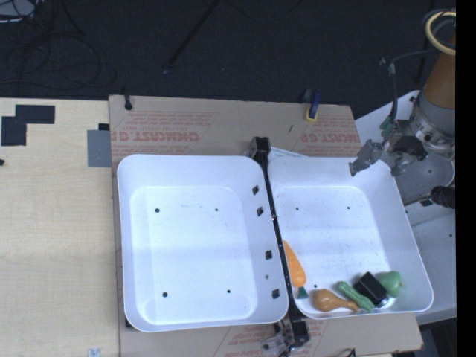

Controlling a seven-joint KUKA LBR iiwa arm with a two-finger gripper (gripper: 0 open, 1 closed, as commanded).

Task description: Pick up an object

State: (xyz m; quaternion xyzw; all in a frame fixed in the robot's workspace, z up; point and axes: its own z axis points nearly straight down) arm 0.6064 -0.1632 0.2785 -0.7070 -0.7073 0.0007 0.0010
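Several small objects lie in the front corner of the right bin [327, 199]. An orange carrot-like piece [295, 266] rests against the bin's left wall. A tan gourd shape [331, 300], a green stick-like piece [355, 294], a black block [370, 288] and a round green object [390, 281] cluster along the front rim. My gripper [382, 160] hangs above the bin's far right corner, well away from the objects. It is open, with nothing between its fingers.
The left bin [190, 236] adjoins the right one along a black divider [269, 229]. Both stand on a cardboard sheet [223, 129]. A blue and yellow clamp [312, 104] grips the sheet's far edge. The arm's orange band [444, 76] rises at the right.
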